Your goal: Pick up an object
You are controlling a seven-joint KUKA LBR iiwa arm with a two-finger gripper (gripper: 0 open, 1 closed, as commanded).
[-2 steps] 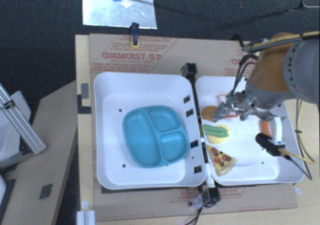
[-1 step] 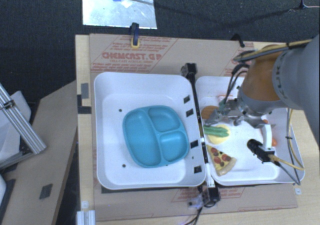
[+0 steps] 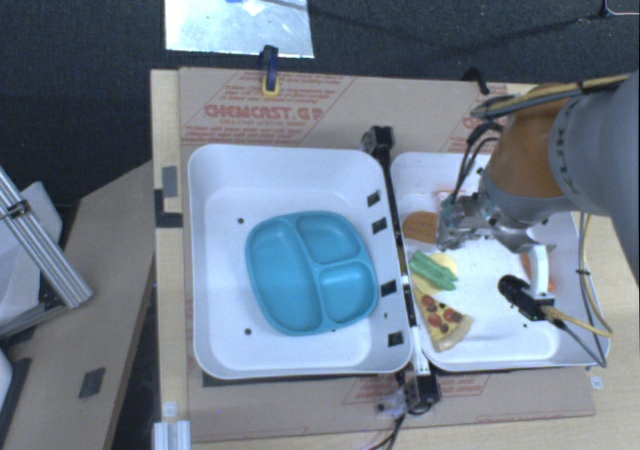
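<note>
a: where's the gripper [image 3: 453, 228]?
b: low in the right bin [image 3: 500, 340], near its left wall. the grey arm [image 3: 585, 153] reaches in from the right, its orange band just above the wrist.
a: open or closed?
b: can't tell, the wrist body hides that from above. nothing can be seen held in it.
a: what could it pick up?
b: four small things, all in the right bin. a brown rounded piece [image 3: 420, 228] lies just left of the gripper, right beside it or touching. a green toy food piece [image 3: 435, 270] sits just below the gripper. a toy pizza slice [image 3: 442, 320] lies further toward the front edge, near the left wall. a small orange piece [image 3: 527, 265] is on the far side of the gripper, partly hidden.
a: and the left bin [image 3: 215, 188]?
b: a blue divided plate [image 3: 305, 273] lies flat in its middle, well apart from the gripper.
</note>
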